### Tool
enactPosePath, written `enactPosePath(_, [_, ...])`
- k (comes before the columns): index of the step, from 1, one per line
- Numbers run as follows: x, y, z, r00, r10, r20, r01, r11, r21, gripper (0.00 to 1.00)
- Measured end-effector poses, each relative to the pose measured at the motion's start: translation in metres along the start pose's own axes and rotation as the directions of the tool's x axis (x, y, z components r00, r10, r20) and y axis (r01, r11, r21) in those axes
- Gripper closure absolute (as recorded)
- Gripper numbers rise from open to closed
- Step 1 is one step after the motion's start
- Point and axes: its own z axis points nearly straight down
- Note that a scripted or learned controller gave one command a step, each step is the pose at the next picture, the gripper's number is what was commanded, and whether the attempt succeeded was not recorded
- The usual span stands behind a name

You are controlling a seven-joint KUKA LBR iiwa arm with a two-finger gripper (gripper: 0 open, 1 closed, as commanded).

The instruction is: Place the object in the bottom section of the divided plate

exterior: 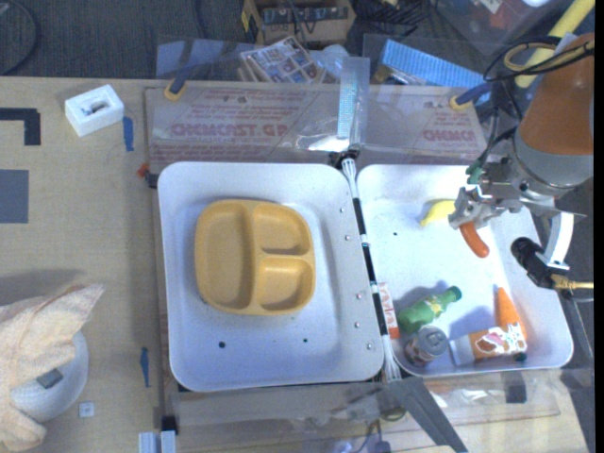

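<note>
Yellow plastic makes up the divided plate [255,255], which lies in the middle of the left bin [179,347], with one large compartment and two smaller ones. The arm [557,121] reaches over the right bin [396,196], and its gripper [477,213] hangs near that bin's far right corner.

An orange-red hot dog [476,239] slants down from the gripper's tip, its upper end touching or tucked under the metal. Whether the fingers are apart, together or clamped on it cannot be told from this slant, so I would not call it held. A yellow banana-shaped toy [436,213] lies just beside the gripper, toward the bin's middle.

The move to come turns on one relation: the plate lies well apart from the gripper, across the wall between the two bins, so whatever gets lifted must travel leftward over that wall and come down in the plate's section nearest the bin's near edge.

By count, the right bin has one hot dog, one banana toy, one green bottle [427,307], one carrot [506,307], one small can [430,343] and one carton [491,345], the last four gathered along its near edge. One plate and two bins complete the tally.
</note>
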Motion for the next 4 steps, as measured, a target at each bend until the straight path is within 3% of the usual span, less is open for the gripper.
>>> enactPosePath(1, [0.066,0.035,0.019,0.969,-0.246,0.001,0.246,0.969,-0.002,1.0])
enactPosePath(2, [0.142,0.058,0.019,0.944,-0.33,0.001,0.33,0.944,-0.002,1.0])
enactPosePath(3, [0.142,0.058,0.019,0.944,-0.331,0.001,0.331,0.944,-0.002,0.0])
enactPosePath(4, [0.215,0.018,-0.057,0.98,-0.2,0.0,0.2,0.98,0.0,0.0])
